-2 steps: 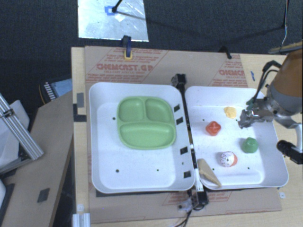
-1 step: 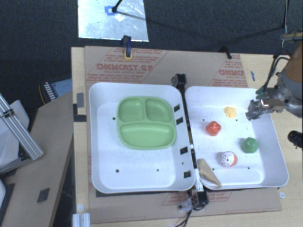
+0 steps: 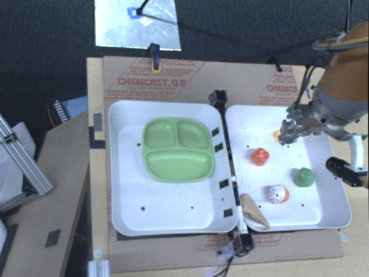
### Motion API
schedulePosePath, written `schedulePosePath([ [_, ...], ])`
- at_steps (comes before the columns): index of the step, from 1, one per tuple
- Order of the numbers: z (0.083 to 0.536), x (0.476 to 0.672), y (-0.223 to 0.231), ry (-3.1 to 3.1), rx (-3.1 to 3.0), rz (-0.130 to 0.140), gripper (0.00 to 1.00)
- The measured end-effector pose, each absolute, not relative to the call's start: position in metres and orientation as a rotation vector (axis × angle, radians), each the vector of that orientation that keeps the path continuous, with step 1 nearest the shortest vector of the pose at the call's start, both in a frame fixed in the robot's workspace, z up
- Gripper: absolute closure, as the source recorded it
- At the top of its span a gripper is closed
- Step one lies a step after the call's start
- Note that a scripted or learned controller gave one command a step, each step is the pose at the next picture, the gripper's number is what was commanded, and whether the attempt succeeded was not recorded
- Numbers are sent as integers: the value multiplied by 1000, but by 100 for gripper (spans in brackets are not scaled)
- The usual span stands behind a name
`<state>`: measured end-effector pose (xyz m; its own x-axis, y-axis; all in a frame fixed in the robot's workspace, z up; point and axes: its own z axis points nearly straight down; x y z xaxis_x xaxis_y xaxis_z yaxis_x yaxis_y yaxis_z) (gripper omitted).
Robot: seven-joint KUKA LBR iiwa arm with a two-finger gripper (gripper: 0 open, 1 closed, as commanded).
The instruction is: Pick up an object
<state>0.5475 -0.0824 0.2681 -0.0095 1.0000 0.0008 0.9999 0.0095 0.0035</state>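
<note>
In the right-hand shallow white bin (image 3: 328, 209), the metal jaws of the gripper (image 3: 286, 133) hang low beside a small yellow object (image 3: 277, 135); their state cannot be told. A red rounded toy (image 3: 259, 156) lies near.

Red print "CHEMCAST" followed by what looks like "GP" runs along the brown protective paper sheet (image 3: 173, 74) under the two bins, readable just above the left bin. The same red print repeats, slanted, on the paper at the upper right (image 3: 281, 85) near the right bin's far corner (partly cut off, letters blurred). More red lettering shows on the paper's front edge (image 3: 210, 242) below the bins, too small to read.
</note>
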Motion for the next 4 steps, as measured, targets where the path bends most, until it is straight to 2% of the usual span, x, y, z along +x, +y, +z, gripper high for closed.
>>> schedulePosePath([
  [2,255,572,2,2229,2211,3,100],
  [3,239,594,55,2231,2210,4,100],
  [4,244,611,107,2231,2210,7,100],
])
